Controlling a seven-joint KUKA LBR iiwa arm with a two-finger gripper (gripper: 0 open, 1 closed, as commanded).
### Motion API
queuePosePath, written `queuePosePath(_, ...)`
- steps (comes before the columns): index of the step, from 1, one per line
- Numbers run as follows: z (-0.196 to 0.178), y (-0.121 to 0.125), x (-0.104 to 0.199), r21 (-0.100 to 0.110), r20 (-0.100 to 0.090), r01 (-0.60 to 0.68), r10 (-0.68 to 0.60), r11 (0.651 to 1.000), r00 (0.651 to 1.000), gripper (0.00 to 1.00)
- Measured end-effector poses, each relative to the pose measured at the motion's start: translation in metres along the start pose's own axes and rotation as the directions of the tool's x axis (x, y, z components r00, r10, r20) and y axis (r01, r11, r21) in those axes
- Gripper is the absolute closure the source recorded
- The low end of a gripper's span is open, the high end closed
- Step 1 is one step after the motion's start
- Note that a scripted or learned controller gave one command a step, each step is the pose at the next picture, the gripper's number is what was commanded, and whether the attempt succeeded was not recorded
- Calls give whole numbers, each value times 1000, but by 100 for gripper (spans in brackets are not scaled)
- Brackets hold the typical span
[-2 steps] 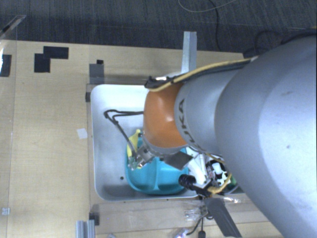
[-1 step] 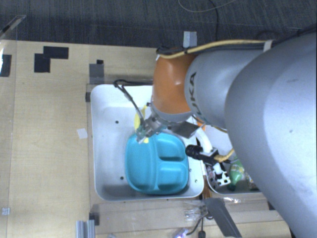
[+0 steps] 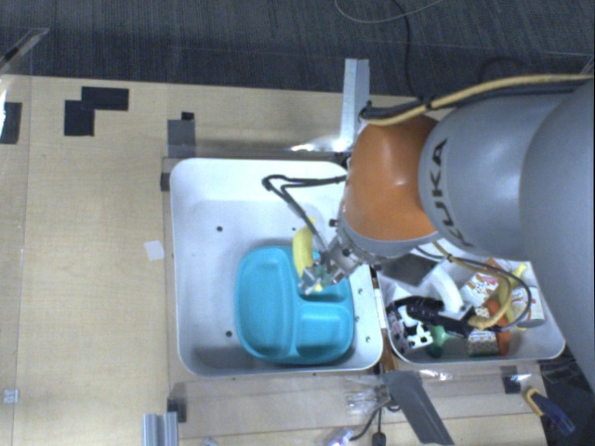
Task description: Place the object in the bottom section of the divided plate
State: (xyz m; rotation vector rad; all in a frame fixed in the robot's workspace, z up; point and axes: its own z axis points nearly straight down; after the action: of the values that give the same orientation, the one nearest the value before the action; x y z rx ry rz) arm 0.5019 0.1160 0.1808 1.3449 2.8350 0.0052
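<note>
We see bare floor in left bin (image 3: 200,249) at frame centre-left; blue divided plate (image 3: 288,309) fills its lower middle. Arm (image 3: 446,184) blocks upper right; right bin (image 3: 548,347) crowded.

The arm (image 3: 483,175) covers the inner rear corners of both bins and runs off the picture's right edge. It hides most of the right bin (image 3: 548,347), leaving a jumble of small things (image 3: 465,314) at the front too tangled to name. The end effector (image 3: 321,275) is small and blurred against the yellow object (image 3: 303,247); whether it grips it cannot be told. That object's lower end is hidden behind it, at the blue divided plate's (image 3: 279,309) rim.
</note>
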Motion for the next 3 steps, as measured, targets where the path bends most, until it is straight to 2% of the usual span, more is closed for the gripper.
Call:
queuePosePath(1, -3, -23, -5, 3, 0, -397, 397, 918, 918, 100)
queuePosePath(2, -16, 59, 9, 2, 1, -495, 495, 869, 869, 100)
queuePosePath(3, -119, 47, 37, -1, 0, -463, 463, 886, 886, 100)
